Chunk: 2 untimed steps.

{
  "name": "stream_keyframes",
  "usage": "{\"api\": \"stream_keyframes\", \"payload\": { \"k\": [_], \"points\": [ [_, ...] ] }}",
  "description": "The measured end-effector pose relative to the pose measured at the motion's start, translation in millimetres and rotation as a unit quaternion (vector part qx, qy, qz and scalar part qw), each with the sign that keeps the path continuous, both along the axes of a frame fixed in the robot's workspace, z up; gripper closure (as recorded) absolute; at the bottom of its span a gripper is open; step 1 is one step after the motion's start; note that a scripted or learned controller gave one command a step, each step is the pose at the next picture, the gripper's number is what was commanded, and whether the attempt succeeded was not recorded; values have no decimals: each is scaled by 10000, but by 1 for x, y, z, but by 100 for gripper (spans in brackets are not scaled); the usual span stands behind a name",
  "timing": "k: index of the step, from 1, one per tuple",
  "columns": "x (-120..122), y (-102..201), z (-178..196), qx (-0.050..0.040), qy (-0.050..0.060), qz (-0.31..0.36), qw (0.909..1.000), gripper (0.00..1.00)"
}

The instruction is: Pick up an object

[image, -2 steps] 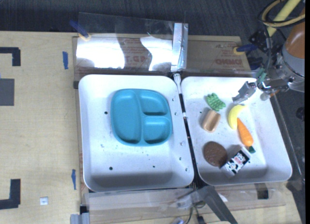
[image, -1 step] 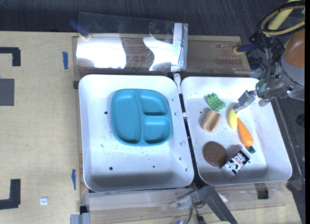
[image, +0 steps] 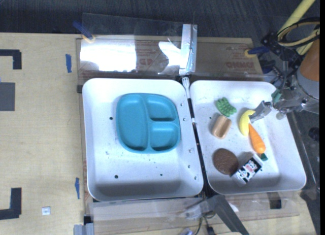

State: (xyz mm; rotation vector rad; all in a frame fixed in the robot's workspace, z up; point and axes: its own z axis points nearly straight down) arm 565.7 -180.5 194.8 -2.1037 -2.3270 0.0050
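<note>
Hovering jaws (image: 261, 111) beside banana (image: 245, 122), above carrot (image: 257, 140), spread unclear

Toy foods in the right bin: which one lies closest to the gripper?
The yellow banana: it lies just beside the gripper, while the carrot, green piece and brown cookie sit farther away.

The right bin (image: 289, 142) is crowded toward its middle; a banana (image: 245, 122) and carrot (image: 257, 140) touch end to end, with the gripper (image: 264, 110) just above them; a green piece (image: 225, 106) sits just over a tan cylinder (image: 221, 126); a brown disc (image: 225, 161) lies against a black-and-white toy (image: 249, 170); bare floor runs along the right wall and far edge; in the left bin (image: 96, 127) a blue tray (image: 148, 122) fills the centre, with open margin all round, widest at the near side.
</note>
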Motion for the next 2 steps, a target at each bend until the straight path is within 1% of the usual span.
{"api": "stream_keyframes", "payload": {
  "k": [1, 2],
  "points": [
    [-20, -36, 107, -19, -59, 322, 9995, 0],
    [-51, -27, -99, 14, -9, 1032, 9947, 0]
  ]
}}
